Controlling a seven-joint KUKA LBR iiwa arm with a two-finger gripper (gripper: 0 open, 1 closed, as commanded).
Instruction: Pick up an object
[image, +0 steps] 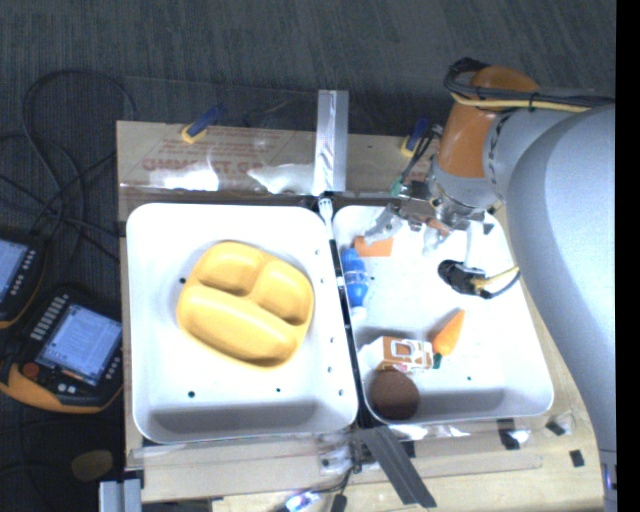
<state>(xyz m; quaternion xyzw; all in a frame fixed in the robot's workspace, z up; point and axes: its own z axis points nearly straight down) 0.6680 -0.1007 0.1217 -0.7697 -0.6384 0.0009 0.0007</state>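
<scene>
**Arm poised over the far end of the right bin**

Two shallow white bins are seen side by side on the worktop (150, 145). The left bin (150, 330) is occupied by one large yellow, loaf-shaped object (245, 300) with rounded lobes, lying near its middle.

The right bin (500, 350) carries several smaller things. A blue bottle-like object (354, 277) is placed against the dividing wall between the bins. Just beyond it, toward the far end, a small orange piece (376, 243) is seen. A toy carrot (449, 332) is laid at a slant in the near half of the bin, its green end toward the near wall. Just to its left a small white and orange packet (405, 352) is seen, and touching that, at the near wall, a dark brown rounded object (396, 393).

The grey arm (570, 200) with its orange band (466, 135) is reached in from the right, and the jaws (418, 215) are positioned over the far end of the right bin, near the orange piece. A small black part with a yellow tip (466, 277) is seen below the wrist, over the bin floor. Whether the jaws are wide or narrow cannot be told, and nothing can be made out between them.

To the left of the worktop, two handheld pendants with screens (70, 345) and dark cables are laid on the floor.
</scene>
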